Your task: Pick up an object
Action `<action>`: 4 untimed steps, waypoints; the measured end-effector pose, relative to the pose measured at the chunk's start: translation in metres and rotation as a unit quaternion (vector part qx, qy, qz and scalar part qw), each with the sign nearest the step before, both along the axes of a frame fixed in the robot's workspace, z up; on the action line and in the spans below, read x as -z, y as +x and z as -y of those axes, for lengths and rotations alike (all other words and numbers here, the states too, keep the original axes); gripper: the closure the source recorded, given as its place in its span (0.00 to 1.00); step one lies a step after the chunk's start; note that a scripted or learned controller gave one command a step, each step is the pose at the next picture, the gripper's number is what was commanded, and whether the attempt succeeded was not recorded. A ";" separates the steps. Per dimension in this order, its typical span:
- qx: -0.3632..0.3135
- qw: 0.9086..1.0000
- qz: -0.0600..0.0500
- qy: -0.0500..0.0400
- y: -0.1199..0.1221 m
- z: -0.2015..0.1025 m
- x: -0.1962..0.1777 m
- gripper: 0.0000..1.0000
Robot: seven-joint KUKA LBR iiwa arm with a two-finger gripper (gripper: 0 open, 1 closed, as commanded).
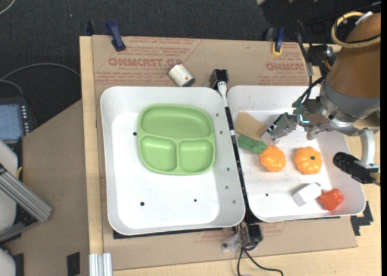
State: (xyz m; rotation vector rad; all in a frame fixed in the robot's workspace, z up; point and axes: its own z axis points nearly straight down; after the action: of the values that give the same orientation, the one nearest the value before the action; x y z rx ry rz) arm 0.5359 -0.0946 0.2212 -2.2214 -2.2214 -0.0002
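In the right bin [347, 203]: you have an orange pepper [273, 160] just below the gripper [277, 131]
Claw: released, holding nothing
Handling: you should find it light, smooth, rounded; pinch across its middle
Neighbours: green piece [251, 143] touching it, second orange pepper [308, 160] apart, tan block [249, 125] above

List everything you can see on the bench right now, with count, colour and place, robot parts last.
Bins: 2, white, side by side on the bench.
Divided plate: 1, green, left bin.
Toy pumpkins: 2, orange, right bin middle.
Green toy: 1, right bin, left edge.
Tan piece: 1, right bin, upper left.
White block: 1, right bin, lower right.
Red toy: 1, beside the white block.
White cylinder: 1, on the board behind the left bin.
Gripper: 1, dark, over the right bin.
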 end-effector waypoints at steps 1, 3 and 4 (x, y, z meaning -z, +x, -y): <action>0.001 1.000 -0.006 0.001 -0.017 0.000 0.120 0.00; -0.006 1.000 0.006 0.001 0.037 -0.109 0.032 1.00; -0.005 1.000 -0.002 0.002 -0.004 -0.197 0.025 1.00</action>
State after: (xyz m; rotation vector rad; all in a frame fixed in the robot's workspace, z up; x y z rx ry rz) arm 0.5316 0.1025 0.1965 -2.2073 -2.2275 0.0007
